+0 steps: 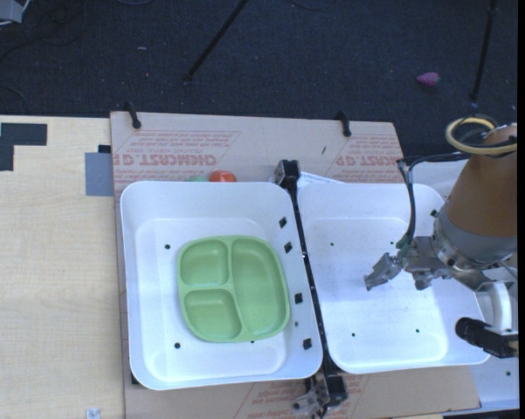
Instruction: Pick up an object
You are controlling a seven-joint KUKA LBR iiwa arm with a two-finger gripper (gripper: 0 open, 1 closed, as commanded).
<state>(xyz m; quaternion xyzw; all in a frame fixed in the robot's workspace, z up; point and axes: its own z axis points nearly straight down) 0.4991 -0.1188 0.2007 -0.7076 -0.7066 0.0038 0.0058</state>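
Progress: nothing is lifted yet, as far as the view shows; the pick looks to be at the reach-in stage, with the grasp itself and the lift left to do.
Arm: the grey arm with its orange band [492,195] comes in over the right edge of the right bin [341,347].
Gripper: the gripper [377,275] sits low over the middle of the right bin, pointing toward the divider between the bins.
Fingers: they are small and dark against the white floor, and I cannot tell whether they are spread or closed; nothing is visible between them.
Task thing: the only clear candidate is the green divided plate [233,287], lying flat in the middle of the left bin [148,234], well apart from the gripper.
Other item: a small orange thing [223,177] peeks over the far edge of the left bin, seemingly outside it on the cardboard [175,147].
Left to do: judging by the layout, the gripper would need to cross the divider to reach the plate.
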